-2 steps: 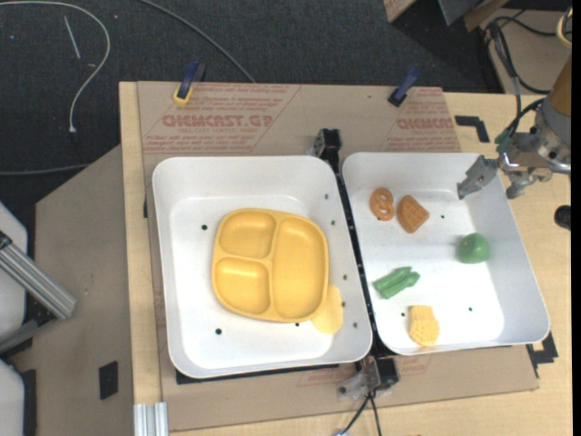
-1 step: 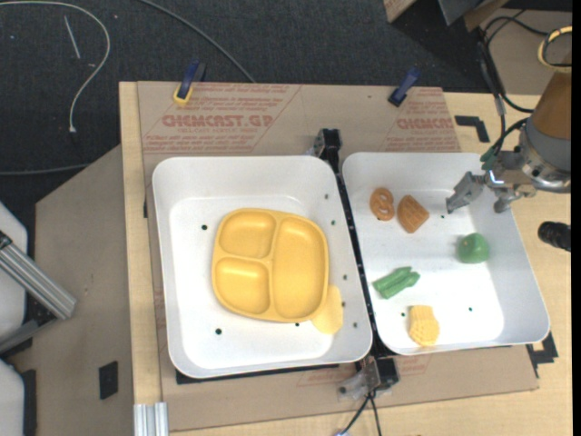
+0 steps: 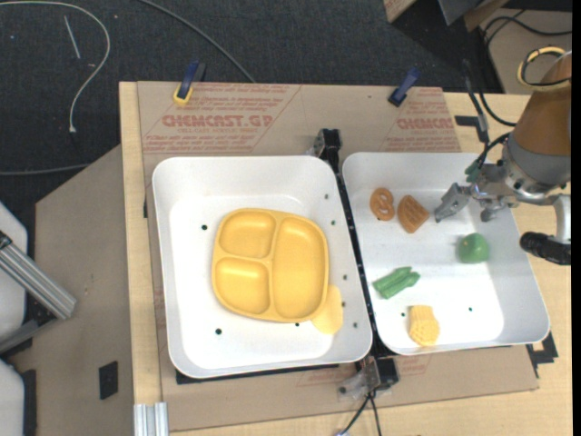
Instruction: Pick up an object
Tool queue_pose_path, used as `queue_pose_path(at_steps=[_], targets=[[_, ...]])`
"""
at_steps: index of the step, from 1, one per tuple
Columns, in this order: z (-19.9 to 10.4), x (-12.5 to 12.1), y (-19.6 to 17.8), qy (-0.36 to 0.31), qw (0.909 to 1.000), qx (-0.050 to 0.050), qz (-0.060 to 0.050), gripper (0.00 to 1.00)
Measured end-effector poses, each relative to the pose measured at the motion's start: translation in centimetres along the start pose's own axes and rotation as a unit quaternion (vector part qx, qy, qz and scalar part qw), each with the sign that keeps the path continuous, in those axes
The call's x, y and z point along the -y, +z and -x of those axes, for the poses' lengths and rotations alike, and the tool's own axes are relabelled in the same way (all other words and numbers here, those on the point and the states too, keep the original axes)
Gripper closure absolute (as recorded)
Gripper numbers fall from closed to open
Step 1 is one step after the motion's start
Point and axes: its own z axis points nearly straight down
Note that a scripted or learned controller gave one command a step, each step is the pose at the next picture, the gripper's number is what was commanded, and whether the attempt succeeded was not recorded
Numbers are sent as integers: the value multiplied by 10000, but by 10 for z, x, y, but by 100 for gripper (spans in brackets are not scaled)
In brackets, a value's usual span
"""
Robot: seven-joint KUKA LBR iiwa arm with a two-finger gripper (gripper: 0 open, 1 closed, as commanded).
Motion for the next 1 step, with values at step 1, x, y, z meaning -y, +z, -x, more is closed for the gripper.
queue_pose_path(at_steps=[1], targets=[[-1,0,51,1,10000,1,4,0]])
